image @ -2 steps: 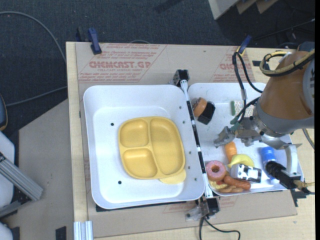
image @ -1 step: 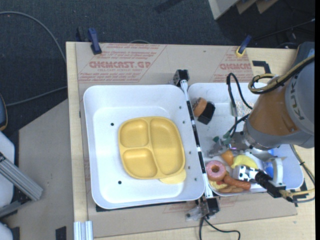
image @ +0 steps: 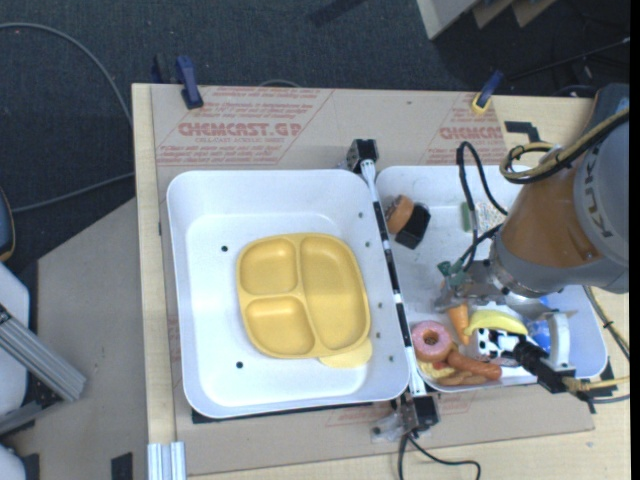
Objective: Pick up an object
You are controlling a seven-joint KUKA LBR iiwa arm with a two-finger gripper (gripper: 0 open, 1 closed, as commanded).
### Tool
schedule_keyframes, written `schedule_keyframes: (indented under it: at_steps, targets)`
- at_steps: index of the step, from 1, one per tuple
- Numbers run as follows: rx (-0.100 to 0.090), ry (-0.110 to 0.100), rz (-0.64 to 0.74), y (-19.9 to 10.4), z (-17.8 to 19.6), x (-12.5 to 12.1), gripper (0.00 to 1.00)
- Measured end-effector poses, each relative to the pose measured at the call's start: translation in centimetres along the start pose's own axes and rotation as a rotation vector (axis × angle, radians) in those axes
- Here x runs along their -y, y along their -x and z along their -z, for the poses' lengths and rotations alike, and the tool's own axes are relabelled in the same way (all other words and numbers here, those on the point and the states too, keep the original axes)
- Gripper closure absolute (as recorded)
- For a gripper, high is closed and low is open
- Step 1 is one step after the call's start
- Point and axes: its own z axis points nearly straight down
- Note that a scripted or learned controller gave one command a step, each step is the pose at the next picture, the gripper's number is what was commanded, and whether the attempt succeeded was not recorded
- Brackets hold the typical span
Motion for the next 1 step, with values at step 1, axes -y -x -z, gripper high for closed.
schedule_keyframes:
  at_steps: [1]
  targets:
    - [-0.001, -0.001, 0.002, -10.25, 9.06, -2.85, 1.0]
